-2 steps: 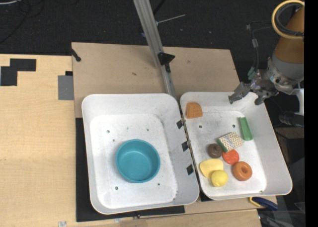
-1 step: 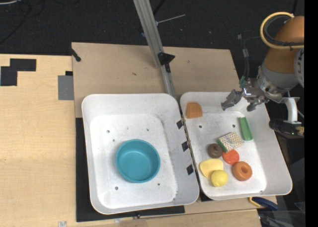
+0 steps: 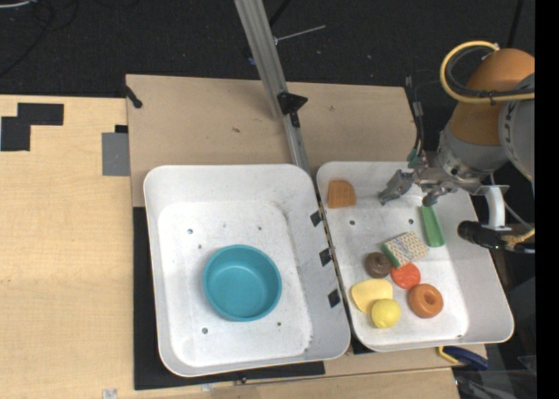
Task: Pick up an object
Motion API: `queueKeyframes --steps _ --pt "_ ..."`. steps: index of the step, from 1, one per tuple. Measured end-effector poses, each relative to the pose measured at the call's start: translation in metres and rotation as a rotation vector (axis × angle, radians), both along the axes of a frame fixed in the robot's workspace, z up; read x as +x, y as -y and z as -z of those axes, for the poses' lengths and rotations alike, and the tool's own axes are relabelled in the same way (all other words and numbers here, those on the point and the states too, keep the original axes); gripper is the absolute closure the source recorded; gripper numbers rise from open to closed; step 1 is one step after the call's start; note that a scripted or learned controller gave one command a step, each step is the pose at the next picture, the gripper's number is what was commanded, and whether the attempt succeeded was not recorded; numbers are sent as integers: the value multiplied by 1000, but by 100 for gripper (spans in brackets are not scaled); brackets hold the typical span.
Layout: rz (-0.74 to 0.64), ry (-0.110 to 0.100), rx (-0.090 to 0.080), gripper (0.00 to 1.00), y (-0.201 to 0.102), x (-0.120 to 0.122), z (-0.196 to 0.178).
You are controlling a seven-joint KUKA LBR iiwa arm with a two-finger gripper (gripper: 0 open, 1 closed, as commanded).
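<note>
Ring-shaped orange doughnut (image 3: 425, 301), glossy

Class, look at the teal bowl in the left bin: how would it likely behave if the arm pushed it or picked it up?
The teal bowl sits upright on what looks like a broad base, so a push would probably slide it across the left bin rather than tip it. It looks rigid, likely plastic and light. Its smooth, curved rim could slip in a pinch.

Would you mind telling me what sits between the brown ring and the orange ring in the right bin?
In the camera view, a small red-orange piece lies between the brown ring and the orange ring, close to both, with the patterned block just above it.
</note>
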State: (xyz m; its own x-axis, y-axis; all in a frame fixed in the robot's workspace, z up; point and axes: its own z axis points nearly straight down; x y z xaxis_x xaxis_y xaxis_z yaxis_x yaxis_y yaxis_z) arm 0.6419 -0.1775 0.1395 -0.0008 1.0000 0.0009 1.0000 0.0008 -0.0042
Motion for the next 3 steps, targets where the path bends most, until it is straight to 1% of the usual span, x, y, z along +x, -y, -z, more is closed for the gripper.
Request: queueKeyframes --steps 1,2,3 --pt "0 4 -1 100 0 1 -13" --pt "0 9 -2 100 -3 6 -75" --pt "1 7 -2 100 -2 6 -110"
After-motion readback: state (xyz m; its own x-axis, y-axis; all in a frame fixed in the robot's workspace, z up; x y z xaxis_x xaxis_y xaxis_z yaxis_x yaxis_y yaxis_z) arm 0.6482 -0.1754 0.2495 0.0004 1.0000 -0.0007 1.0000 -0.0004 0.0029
